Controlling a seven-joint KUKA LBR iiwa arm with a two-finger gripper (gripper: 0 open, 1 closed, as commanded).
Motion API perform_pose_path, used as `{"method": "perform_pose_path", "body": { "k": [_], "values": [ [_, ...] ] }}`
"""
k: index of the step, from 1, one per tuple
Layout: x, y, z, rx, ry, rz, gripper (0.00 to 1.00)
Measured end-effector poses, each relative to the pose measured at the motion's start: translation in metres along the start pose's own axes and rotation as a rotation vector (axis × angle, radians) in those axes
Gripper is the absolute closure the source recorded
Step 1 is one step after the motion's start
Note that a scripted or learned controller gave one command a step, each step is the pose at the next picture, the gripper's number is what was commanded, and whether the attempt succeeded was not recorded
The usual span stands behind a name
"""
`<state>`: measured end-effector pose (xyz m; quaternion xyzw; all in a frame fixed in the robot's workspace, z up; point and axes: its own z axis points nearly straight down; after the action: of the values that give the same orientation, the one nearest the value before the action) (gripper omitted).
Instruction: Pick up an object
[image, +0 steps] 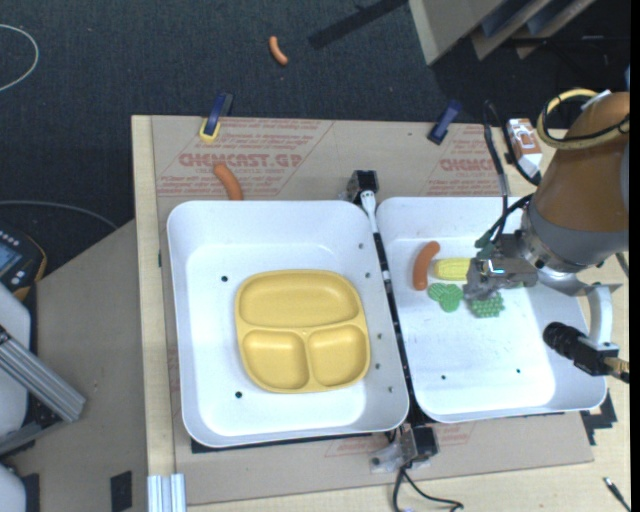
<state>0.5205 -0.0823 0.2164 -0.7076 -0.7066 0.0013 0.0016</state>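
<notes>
Because the hand (487, 283) hangs low over the right bin (480, 385), right above a tight cluster of toy food, I cannot tell how its grip stands, and a closing grasp could well pinch two pieces at once or nudge them apart. The cluster counts one sausage (425, 264), one corn cob (452, 268), one green leafy piece (446, 296) and one darker green piece (487, 306). The left bin (200, 300) holds one yellow divided plate (300, 328); one more sausage (229, 180) lies on the tabletop (290, 150).
</notes>
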Motion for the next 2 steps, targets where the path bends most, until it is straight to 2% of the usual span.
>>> {"method": "perform_pose_path", "body": {
  "k": [2],
  "values": [
    [0.0092, 0.0013, 0.0012, -0.004, -0.001, -0.002, 1.0]
  ]
}}
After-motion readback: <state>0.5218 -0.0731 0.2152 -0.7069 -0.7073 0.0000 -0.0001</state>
